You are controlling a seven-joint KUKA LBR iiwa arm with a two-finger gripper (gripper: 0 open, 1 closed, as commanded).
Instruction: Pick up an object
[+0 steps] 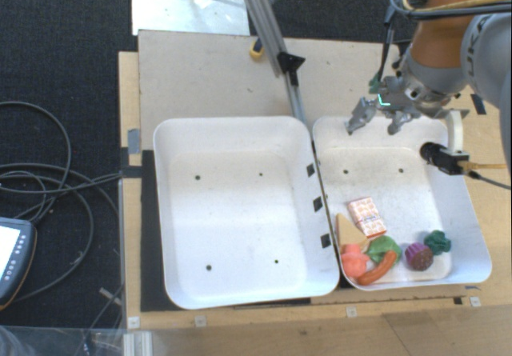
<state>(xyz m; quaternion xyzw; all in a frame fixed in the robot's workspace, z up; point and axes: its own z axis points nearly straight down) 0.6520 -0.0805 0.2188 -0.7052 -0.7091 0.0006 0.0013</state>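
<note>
two white bins side by side on the bench. left bin (172,186) with nothing but small dark dots on its floor. right bin (400,166) with a little heap of toy food down in its near corner: a pink and white box (366,216), a pale wedge (347,230), an orange-red lump (353,260), a long orange piece like a carrot (378,268), something leafy green (384,248), a dark purple ball (418,256) and a small dark green bit (438,242), all touching or just beside each other. gripper (379,119) up over the far edge of the right bin, well apart from the heap, fingers spread open with nothing between them. grey arm (464,18) coming in from the right. seems like the very start of the job: nothing picked up yet, every toy lying in the bin. left to do, most likely: move toward the near corner, go down over one toy, squeeze it, lift it. tricky part maybe the crowding, so easy to bump a neighbour.
</note>
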